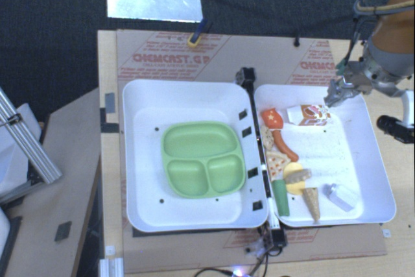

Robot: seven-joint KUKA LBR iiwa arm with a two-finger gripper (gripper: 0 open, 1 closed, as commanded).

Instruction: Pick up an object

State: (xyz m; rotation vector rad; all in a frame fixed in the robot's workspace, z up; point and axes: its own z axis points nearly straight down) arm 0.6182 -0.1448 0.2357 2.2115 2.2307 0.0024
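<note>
Gripper [335,95] hovers at the far edge of the right bin [373,159], just above a red-and-white carton [308,115]; jaws' state: cannot tell. Left bin [139,139] holds a green 3-compartment plate [201,159]. Toy foods line the right bin's left side.

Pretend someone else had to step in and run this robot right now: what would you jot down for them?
Gripper: poised over the back edge of the right bin, beside the red-and-white carton; nothing seen between its fingers.
Toy food lies along the right bin's left side: tomato, sausage, pizza slice, green stick, cone.
Left bin holds a green divided tray.
Done: nothing picked yet. Left: grasp and lift one item.
</note>
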